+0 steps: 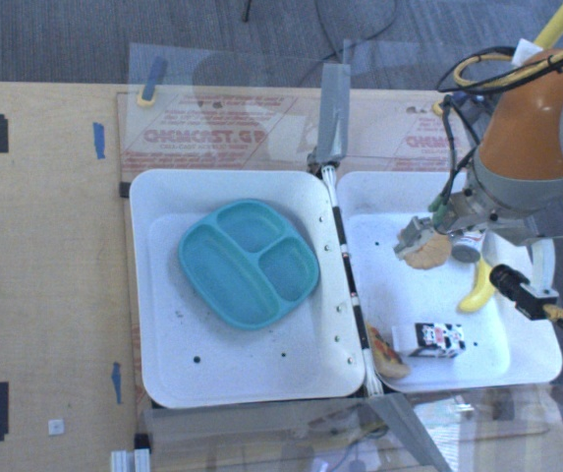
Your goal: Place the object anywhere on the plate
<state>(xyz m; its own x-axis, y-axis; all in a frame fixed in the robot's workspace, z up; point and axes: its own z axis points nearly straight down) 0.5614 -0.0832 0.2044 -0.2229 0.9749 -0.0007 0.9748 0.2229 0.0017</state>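
Teal plate (250,262) is sitting mid left bin (153,205). In the right bin (532,362), a pastry (387,354) is lying at the front-left corner beside a small carton (439,339). The gripper (421,239) is hovering near the back, jaws clamped on a tan cookie (428,253); a banana (478,290) is lying by the right edge.

Two bins side by side. Left bin (153,224): sectioned plate (249,262) lies near its middle. Right bin (379,200): arm (527,126) reaches in from the right, gripper (421,239) over the bin's upper middle, with a flat round piece (428,254) right at it. Banana (478,288) lies right of that. Small carton (438,339) sits near the front. Another food item (389,355) lies at the front left corner, against the divider.
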